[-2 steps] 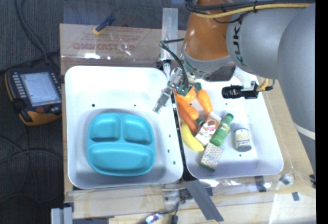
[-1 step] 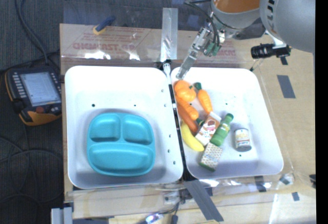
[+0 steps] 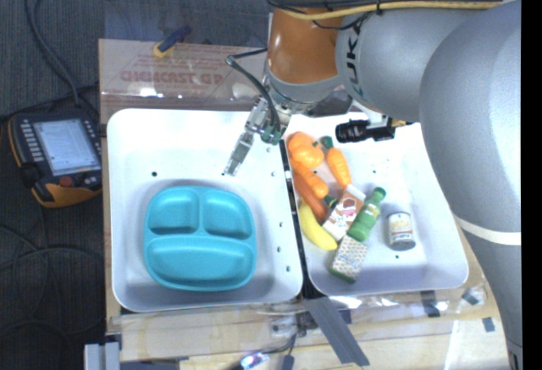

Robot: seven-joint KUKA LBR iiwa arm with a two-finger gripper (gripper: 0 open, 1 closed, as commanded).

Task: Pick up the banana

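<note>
**Desk:** What does the overhead shot show?

**Photographer:** A grey arm (image 3: 440, 63) with an orange band (image 3: 309, 17) reaches in from the right, its gripper (image 3: 237, 158) poised over the upper part of the left bin (image 3: 127, 190), near the wall the two bins share. Nothing is between its fingers. Whether they stand apart or together, I cannot tell; from this slant they read as one thin metal sliver.

**Desk:** And the banana?

**Photographer:** The banana (image 3: 315, 229) lies in the right bin (image 3: 440, 258), to the right of the gripper and lower in the view, across the shared wall. It sits just beside that wall, well apart from the fingers.

**Desk:** What keeps it company?

**Photographer:** Orange carrots (image 3: 306, 165) lie above it, closer to the gripper, one touching its upper end. A small carton (image 3: 340, 214) rests against its right side, with a green bottle (image 3: 366, 214) just beyond and a speckled box (image 3: 349, 256) below that. A small jar (image 3: 400, 229) stands further right, apart from the pile.

**Desk:** Anything under the gripper?

**Photographer:** A blue divided plate (image 3: 201, 237) sits in the left bin, below the gripper in the view and apart from it. A handheld control pad (image 3: 55, 152) lies on the floor, far left of the bins.
</note>
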